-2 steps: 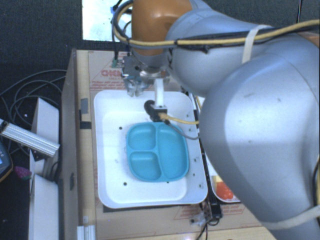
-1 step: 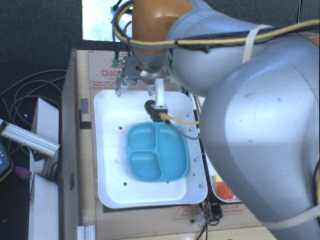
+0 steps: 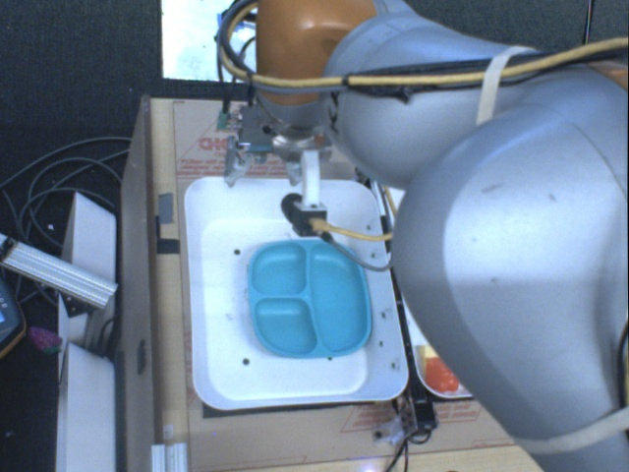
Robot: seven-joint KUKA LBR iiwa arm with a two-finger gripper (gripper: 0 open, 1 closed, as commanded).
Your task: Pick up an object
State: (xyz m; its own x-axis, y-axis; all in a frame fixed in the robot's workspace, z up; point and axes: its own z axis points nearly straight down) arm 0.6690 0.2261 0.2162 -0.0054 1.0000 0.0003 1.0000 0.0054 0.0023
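A light blue divided plate [image 3: 310, 298] with three compartments lies flat in the middle of the left white bin [image 3: 221, 362]. My gripper [image 3: 263, 171] hangs over the far rim of that bin, behind the plate and apart from it. Its fingers [image 3: 234, 168] are spread open, and nothing shows between them. The orange-banded wrist sits directly above the gripper. In the right bin [image 3: 425, 354], an orange and red object [image 3: 441, 375] peeks out from under the arm.
The big grey arm covers most of the right bin and the right side of the view. Both bins rest on a cardboard-lined bench [image 3: 197, 131]. Off the bench to the left are an aluminium rail [image 3: 59, 271], white blocks and black cables [image 3: 59, 180].
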